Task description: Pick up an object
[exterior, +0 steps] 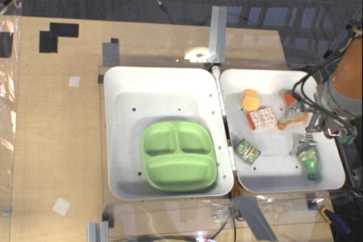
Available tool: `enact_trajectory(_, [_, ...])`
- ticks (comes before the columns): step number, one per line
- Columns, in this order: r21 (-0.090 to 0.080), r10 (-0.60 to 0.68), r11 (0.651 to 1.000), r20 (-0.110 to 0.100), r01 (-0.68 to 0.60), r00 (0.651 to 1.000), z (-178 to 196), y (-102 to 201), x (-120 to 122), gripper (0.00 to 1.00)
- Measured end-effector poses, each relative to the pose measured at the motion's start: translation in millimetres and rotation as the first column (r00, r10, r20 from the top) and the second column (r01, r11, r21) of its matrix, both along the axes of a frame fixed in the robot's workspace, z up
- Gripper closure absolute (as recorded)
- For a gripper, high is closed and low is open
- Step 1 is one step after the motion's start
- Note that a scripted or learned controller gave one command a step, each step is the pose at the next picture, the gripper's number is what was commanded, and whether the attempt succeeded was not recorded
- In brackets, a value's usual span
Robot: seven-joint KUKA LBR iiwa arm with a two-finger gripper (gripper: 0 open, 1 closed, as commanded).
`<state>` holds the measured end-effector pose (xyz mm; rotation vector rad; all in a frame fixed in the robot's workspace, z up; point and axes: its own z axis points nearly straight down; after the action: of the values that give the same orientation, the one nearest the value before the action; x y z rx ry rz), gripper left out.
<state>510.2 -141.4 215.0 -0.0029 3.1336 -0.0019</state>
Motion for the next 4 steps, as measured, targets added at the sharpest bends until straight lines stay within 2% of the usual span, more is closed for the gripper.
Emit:
enact_trajectory(1, [0.004, -0.467, 0.884, 0.002, 0.467, 0.884, -105.5, -14.2, 37.9, 0.00])
enact_trajectory(2, [0.021, -0.645, 0.764, 0.030, 0.645, 0.764, -114.1, 36.1, 74.8, 0.00])
enact_trajectory(3, [0.008, -0.952, 0.306, -0.005, 0.952, 0.306, -127.5, 43.1, 135.3, 0.00])
enact_trajectory(4, [0.013, -0.949, 0.315, -0.001, 0.949, 0.315, -115.0, 44.2, 137.3, 1.00])
